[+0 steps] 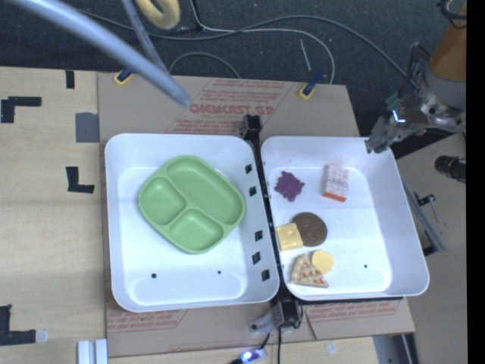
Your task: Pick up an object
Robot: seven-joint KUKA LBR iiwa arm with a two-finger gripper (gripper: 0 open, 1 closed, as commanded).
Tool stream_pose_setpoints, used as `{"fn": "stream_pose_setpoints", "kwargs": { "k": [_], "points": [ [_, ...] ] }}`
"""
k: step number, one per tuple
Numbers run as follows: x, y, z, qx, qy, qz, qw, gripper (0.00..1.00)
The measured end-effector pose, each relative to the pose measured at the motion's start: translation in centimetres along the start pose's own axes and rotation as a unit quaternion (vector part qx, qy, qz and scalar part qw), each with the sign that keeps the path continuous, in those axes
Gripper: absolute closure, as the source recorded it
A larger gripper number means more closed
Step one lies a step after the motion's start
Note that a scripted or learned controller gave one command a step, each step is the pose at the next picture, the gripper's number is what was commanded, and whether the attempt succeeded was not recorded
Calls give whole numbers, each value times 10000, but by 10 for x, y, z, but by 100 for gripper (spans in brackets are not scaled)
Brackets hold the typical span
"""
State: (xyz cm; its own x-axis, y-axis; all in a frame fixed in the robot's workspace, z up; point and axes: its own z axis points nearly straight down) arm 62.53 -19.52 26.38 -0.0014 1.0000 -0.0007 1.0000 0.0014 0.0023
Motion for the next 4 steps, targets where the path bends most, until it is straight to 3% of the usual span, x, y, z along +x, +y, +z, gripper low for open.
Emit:
{"fn": "stream_pose_setpoints", "kwargs": {
  "k": [4],
  "points": [
    [218,-35,25,24,14,-31,10000,100]
  ]
}}
